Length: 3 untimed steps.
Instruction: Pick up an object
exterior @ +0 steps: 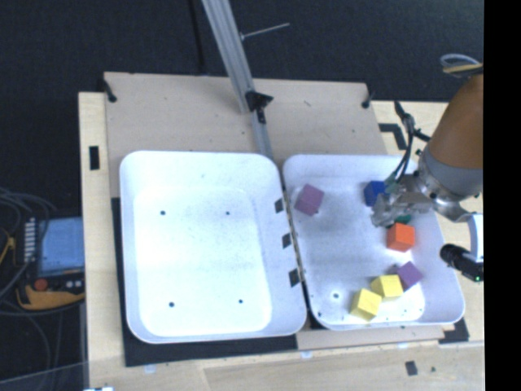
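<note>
Metal gripper (392, 213) above orange cube (400, 236), beside blue block (374, 191); finger state unclear.

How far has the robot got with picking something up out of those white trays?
Nothing looks picked up yet. The tool is down inside the right bin, between the blue block and the orange block, so it seems to be mid-attempt. The pink block, purple block and two yellow blocks lie untouched. Gripping and lifting one remains.

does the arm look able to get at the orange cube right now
Probably yes: the orange cube lies uncovered in the right bin, just below the gripper, apart from the other blocks.
</note>
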{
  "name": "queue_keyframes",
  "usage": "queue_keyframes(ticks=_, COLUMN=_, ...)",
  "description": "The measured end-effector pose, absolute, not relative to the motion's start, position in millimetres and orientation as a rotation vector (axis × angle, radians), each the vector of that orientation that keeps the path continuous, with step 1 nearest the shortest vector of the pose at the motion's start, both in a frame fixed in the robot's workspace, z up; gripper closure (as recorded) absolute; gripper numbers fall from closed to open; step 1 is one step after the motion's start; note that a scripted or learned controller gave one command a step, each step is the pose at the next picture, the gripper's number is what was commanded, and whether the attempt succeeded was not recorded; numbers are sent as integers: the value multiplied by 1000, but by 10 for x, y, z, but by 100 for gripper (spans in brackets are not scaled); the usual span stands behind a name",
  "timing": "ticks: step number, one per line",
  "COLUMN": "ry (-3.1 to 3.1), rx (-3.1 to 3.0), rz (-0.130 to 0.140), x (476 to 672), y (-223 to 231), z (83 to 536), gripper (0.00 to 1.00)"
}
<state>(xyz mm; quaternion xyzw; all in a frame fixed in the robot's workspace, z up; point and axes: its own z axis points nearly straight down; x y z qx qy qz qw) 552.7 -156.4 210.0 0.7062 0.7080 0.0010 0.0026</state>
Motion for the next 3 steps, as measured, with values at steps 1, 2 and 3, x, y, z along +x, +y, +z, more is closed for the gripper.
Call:
queue_keyframes(ticks=1, ry=2231, rx=2213, rz=4, x=5535, y=-988, z=2125, gripper=100)
queue_keyframes(ticks=2, ry=2231, rx=2213, rz=4, x=5445, y=-475, z=2278, gripper=100)
queue_keyframes(ticks=3, ry=2233, rx=2213, rz=2, x=5281, y=59, z=2384, gripper=100)
